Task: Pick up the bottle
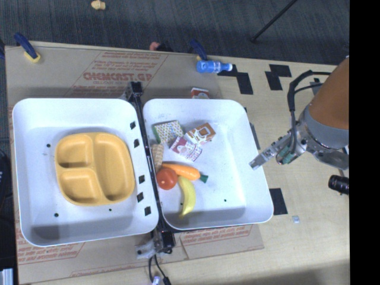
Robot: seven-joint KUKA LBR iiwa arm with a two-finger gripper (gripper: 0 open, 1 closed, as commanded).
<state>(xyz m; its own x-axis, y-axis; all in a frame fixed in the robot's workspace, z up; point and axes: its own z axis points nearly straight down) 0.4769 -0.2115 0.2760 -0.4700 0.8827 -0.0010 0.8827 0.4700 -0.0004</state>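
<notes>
Beyond the far rim of the right bin (252, 159), on the bare bench (309, 242): blue bottle (212, 67), lying on its side, outside both bins. Long axis roughly level across the frame, tilted only slightly; blue body toward the left, paler narrow end toward the right. Just beside a blue clamp (198, 49) at its upper left; near black tape marks (242, 81) to its right.

At right, past the right bin's outer wall and over the bench: claw (261, 159), carried on the grey arm (323, 138) with its orange band above the wrist. Tip directed leftward toward the bin rim, low over the edge; well apart from the bottle. Nothing visible between the fingers; whether spread or closed, cannot tell at this angle.

Inside the right bin, clustered toward its left half: small printed cartons (187, 138), a waffle cone (157, 154), a red tomato (167, 179), an orange carrot (184, 171) and a yellow banana (188, 196). Carrot lying across the top of the banana, tomato touching the carrot's left end.

Inside the left bin (27, 177): yellow divided plate (95, 167), flat on the floor, near the centre.

Beneath both bins: printed cardboard sheet (119, 70).
</notes>
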